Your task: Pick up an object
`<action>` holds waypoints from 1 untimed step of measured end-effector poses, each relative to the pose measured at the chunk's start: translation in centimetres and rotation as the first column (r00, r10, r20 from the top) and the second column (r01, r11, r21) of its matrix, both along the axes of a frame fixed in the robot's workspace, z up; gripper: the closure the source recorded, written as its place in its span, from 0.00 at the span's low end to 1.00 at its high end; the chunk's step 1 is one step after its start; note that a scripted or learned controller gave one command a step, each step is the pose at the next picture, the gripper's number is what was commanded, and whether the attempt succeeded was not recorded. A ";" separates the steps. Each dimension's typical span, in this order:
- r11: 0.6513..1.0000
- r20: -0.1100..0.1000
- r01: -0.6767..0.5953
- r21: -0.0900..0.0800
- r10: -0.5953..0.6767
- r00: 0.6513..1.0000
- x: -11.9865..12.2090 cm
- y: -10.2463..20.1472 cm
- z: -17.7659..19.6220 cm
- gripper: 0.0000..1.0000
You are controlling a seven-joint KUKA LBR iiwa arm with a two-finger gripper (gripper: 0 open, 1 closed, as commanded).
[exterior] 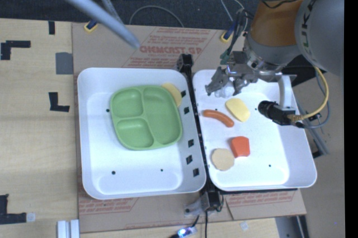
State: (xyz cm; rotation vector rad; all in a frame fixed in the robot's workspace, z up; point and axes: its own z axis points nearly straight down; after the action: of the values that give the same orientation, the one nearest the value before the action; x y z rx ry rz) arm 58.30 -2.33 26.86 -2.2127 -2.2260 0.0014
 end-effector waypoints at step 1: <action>1.000 -0.002 0.000 0.000 0.000 1.000 -1.8 5.1 -2.0 1.00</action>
State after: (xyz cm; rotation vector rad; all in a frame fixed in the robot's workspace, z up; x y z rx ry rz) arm 56.52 2.80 24.82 -2.2118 -2.2250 0.0041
